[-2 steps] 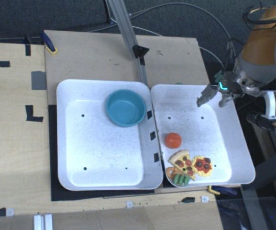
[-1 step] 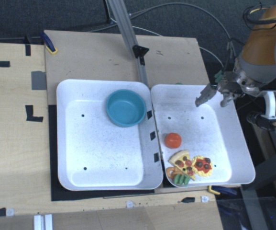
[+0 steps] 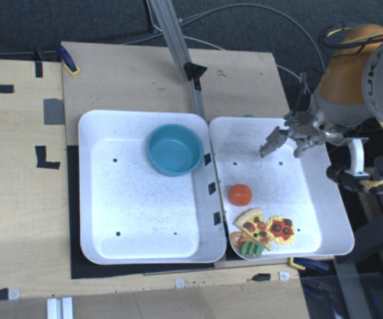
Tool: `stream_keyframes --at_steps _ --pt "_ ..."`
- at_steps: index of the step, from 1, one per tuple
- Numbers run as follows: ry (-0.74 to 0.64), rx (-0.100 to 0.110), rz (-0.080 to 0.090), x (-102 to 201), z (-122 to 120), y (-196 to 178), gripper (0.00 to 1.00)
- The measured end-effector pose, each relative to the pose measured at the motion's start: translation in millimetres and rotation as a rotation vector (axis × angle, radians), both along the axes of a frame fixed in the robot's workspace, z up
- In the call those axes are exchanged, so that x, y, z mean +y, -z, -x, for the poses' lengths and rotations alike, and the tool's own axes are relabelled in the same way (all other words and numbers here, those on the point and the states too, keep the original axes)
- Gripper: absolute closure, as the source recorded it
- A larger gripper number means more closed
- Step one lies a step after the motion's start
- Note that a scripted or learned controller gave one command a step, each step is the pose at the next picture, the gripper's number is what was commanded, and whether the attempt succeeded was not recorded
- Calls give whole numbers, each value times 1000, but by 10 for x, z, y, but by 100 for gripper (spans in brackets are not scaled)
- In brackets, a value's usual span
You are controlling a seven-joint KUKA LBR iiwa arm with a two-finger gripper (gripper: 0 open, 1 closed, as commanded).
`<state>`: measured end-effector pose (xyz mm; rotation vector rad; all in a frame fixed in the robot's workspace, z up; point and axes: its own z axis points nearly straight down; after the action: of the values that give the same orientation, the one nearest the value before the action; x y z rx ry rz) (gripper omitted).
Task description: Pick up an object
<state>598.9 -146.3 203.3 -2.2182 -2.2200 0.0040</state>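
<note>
Over the far part of the right bin (image 3: 324, 238) hangs the hand (image 3: 285, 145), its two fingers spread apart with nothing between them. By my reading the task is hardly begun: nothing is lifted, every object lies on a bin floor, and the whole grasp remains to be done, meaning a choice of target, a descent, a closing and a lift.

Nearest to the hand, toward the camera and a little to the left in the picture, sits a small orange-red ball (image 3: 240, 194) on the floor of the same bin, apart from the fingers. Further from the hand along the same line, at the near edge of that bin, lies a cluster of flat toy food (image 3: 264, 230): a pizza slice with red dots, a yellow piece with red topping, and something green just beside them; whether they touch one another I cannot tell. Well to the left of the hand, across the divide between the bins, a blue bowl (image 3: 174, 149) stands upright in the far right corner of the left bin (image 3: 111, 218).

As for pose, the arm (image 3: 350, 78) comes in from the right of the picture, its orange band above the wrist, and bends down so that the fingers point toward the bin floor at a slant, the left finger (image 3: 271, 142) reaching lower and further left than the other. Whether the tips touch the floor or hover above it is not clear. Both bins rest on the table (image 3: 18, 178).
</note>
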Motion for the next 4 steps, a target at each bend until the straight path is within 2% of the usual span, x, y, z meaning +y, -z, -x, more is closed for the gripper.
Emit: stream_keyframes --at_steps 1,2,3,4 --pt "0 0 0 59 -10 444 0" --pt "0 1 0 65 102 984 0" --pt "0 -3 1 66 90 856 100" --pt "0 -7 1 86 62 435 100"
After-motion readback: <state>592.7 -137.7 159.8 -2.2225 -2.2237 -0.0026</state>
